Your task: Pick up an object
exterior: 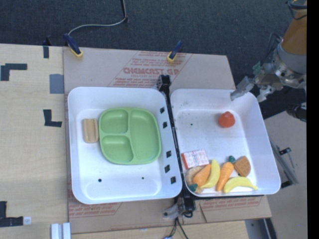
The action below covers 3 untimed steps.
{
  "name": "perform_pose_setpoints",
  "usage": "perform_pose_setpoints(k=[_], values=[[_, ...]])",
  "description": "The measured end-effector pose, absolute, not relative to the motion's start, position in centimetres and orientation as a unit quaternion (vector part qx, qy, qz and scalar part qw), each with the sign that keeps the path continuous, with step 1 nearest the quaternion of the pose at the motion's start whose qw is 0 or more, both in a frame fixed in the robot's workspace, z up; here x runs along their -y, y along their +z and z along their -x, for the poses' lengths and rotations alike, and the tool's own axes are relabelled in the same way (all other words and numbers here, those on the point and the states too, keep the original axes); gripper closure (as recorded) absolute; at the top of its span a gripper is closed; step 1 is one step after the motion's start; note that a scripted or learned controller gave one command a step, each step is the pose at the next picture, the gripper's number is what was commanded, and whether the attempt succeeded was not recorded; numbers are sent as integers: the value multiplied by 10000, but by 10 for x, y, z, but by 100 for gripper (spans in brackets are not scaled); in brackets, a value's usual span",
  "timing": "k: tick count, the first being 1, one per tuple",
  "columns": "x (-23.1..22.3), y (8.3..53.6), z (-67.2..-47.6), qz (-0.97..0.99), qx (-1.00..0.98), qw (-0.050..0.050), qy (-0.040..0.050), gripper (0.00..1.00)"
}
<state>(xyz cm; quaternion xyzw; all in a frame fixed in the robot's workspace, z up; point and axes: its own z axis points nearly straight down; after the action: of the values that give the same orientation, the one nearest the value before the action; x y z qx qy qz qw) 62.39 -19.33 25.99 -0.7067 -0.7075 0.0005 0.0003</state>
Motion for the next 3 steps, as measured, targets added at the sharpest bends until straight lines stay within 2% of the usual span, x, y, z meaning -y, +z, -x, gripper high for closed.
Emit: perform_pose_setpoints(k=[1, 2, 3], values=[[190, 134, -621, 7067, 7075, 23, 15, 0], [199, 87, -640, 7063, 7079, -20, -2, 0], [199, 97, -640, 7057, 7085, -38, -1, 100]])
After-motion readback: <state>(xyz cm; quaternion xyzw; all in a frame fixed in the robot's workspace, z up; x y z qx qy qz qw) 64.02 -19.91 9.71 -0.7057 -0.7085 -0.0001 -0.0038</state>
